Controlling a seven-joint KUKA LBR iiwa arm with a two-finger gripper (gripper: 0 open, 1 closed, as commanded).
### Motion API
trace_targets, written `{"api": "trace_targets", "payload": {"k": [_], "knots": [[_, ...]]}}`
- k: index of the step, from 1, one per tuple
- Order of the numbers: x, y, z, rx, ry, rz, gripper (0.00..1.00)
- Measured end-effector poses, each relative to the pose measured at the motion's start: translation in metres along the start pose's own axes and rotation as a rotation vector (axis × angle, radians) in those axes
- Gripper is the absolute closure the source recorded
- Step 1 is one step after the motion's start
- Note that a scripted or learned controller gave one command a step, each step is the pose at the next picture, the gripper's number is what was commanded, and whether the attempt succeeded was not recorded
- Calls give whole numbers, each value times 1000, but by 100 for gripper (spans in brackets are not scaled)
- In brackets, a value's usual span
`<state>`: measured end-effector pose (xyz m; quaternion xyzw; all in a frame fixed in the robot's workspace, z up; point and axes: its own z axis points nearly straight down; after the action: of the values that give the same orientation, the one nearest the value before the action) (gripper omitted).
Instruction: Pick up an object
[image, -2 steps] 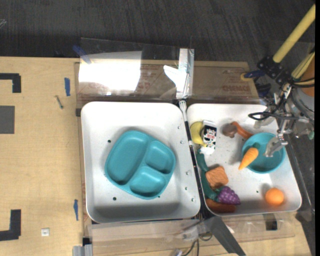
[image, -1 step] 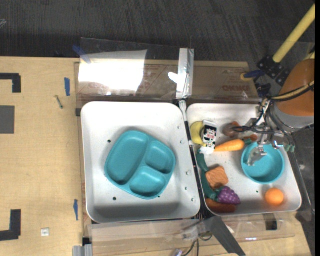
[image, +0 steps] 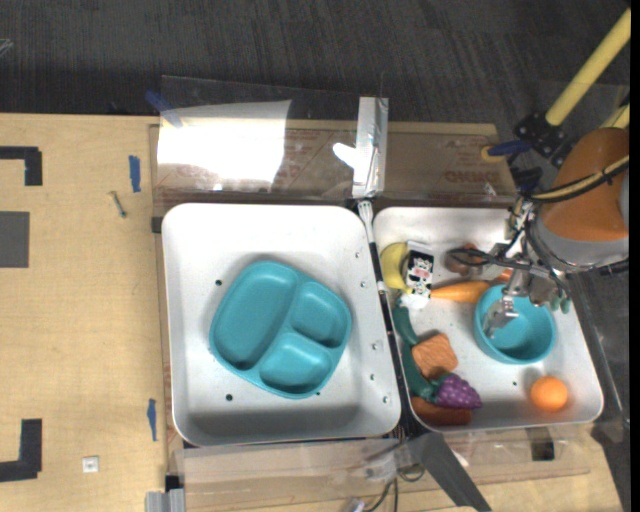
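Camera view showed my gripper (image: 505, 310) hanging over the teal bowl (image: 520, 335) in the right bin (image: 585, 385), aimed at the toy carrot (image: 462, 293) lying against the bowl's rim. Whether I was clenched or released, I cannot tell. Left of the bowl, the grapes (image: 456, 391) partly hid a red piece.

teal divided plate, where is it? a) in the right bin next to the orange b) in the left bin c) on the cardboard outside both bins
b: the teal divided plate lies alone inside the left bin, while the orange and the teal bowl sit in the right bin.
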<state>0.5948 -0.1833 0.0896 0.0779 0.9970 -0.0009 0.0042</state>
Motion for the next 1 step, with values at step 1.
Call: {"api": "trace_targets", "payload": {"k": [1], "knots": [[-6,66,0,-4,-4,67,0]]}}
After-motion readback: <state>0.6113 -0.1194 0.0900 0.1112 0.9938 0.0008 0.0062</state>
